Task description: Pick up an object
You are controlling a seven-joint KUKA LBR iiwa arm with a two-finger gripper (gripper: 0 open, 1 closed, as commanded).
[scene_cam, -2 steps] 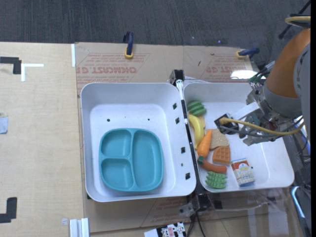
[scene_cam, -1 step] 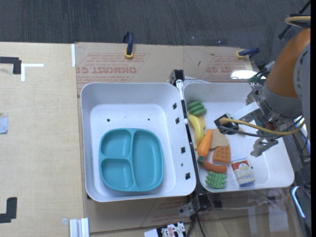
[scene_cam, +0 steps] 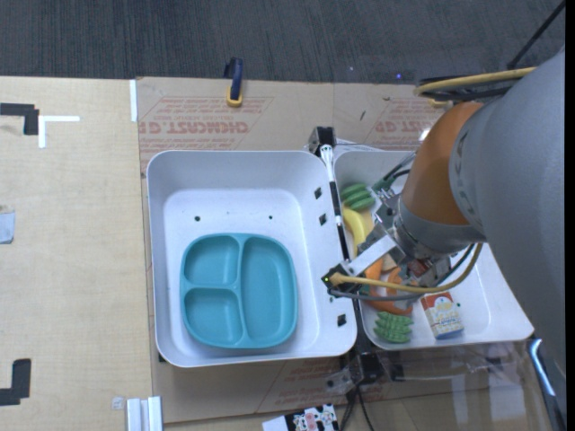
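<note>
The grey arm with its orange band (scene_cam: 440, 182) reaches down into the right bin (scene_cam: 503, 317). My gripper (scene_cam: 393, 269) is low among the objects in that bin, mostly hidden under the wrist. Around it lie a green striped piece (scene_cam: 357, 195), a yellow banana-like piece (scene_cam: 356, 227), an orange piece (scene_cam: 392, 300), a green ridged piece (scene_cam: 393, 329) and a small red and white box (scene_cam: 442, 316). I cannot tell whether any of them is held.
The left bin (scene_cam: 171, 187) holds a teal divided plate (scene_cam: 240, 290). A yellow cable (scene_cam: 386, 283) loops across the wall between the two bins. A blue clamp (scene_cam: 234, 81) sits on the cardboard behind the bins.
</note>
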